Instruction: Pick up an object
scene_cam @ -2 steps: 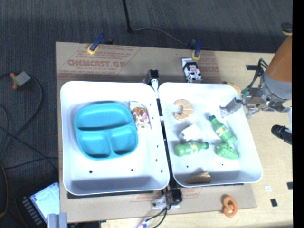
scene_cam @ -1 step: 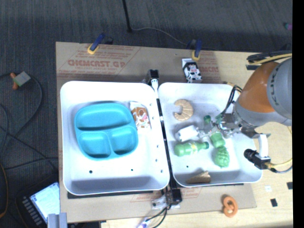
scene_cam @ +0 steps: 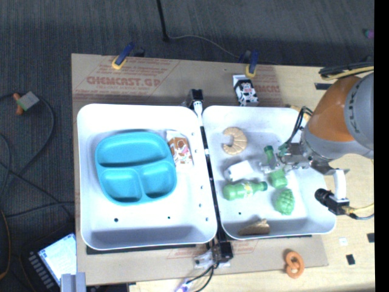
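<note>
Reaching Into the Right Bin

The gripper (scene_cam: 281,161) hangs low in the right bin (scene_cam: 267,115), and whether it is released or clenched I cannot tell. A small green cup (scene_cam: 278,178) lies just beneath it, a green bottle (scene_cam: 242,190) to its left, a green textured toy (scene_cam: 284,201) nearer the camera

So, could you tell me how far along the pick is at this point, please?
Done: the arm has reached into the right bin, with the end effector low among the green toys. In hand: nothing visibly gripped. The green bottle, white block and green cone lie on the bin floor. Left: gripping and lifting an object.
</note>
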Controlling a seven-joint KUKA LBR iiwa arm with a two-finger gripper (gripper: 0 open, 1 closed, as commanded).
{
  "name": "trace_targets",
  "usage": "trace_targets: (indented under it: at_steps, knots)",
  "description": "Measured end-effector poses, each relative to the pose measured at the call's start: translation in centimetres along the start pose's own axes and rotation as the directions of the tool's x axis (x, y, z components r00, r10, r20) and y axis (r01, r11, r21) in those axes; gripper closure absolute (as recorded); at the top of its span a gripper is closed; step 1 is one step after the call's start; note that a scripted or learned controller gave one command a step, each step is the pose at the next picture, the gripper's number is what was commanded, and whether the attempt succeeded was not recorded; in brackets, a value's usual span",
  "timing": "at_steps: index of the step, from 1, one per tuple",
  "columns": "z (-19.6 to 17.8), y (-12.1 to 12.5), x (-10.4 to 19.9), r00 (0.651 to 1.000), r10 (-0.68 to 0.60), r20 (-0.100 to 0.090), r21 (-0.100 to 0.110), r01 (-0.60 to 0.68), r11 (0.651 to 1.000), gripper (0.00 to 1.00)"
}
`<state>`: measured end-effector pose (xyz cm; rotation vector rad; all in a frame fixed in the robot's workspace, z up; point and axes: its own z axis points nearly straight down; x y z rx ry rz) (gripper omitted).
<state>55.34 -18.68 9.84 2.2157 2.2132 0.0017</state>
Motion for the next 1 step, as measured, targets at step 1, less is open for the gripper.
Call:
trace_targets:
  at_steps: [1]
  knots:
    - [-9.15, -3.53, 6.15, 1.0, -0.003, -0.006, 0.007, 0.003, 1.0, 1.0]
